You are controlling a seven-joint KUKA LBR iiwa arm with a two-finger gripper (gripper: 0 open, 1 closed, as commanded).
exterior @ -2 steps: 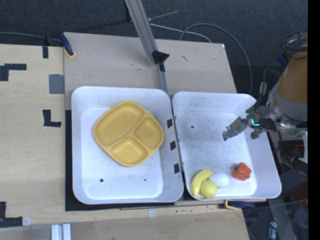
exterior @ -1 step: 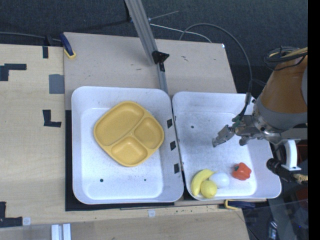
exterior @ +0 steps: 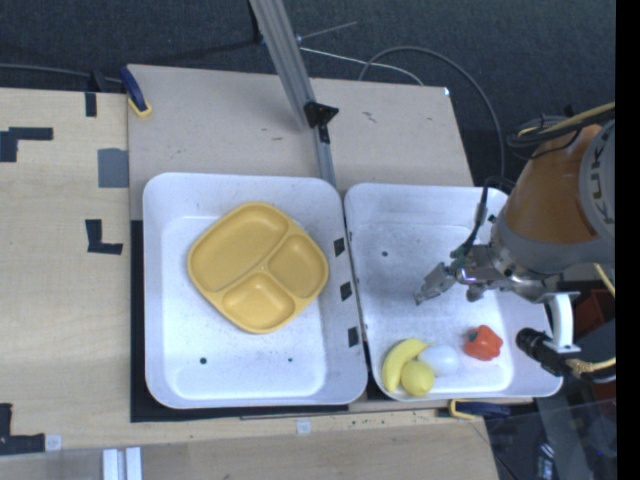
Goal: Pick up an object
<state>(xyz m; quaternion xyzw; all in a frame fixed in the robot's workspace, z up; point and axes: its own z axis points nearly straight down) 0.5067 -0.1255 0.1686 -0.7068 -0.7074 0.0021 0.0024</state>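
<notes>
My gripper (exterior: 432, 286) hangs over the middle of the right bin (exterior: 400, 208), reaching in from the right below the orange wrist band. Below it, in the bin's front corner, lie a yellow banana (exterior: 398, 360), a small yellow round fruit (exterior: 418, 378), a white egg-shaped object (exterior: 441, 358) and a red pepper-like object (exterior: 482, 343). These objects sit apart from the gripper, down and to its right. I see nothing held by the gripper.
A yellow divided plate (exterior: 258, 266) lies in the left bin (exterior: 165, 268). A grey metal pole (exterior: 285, 48) slants down from the top to the seam between the bins. Cables loop behind the right bin.
</notes>
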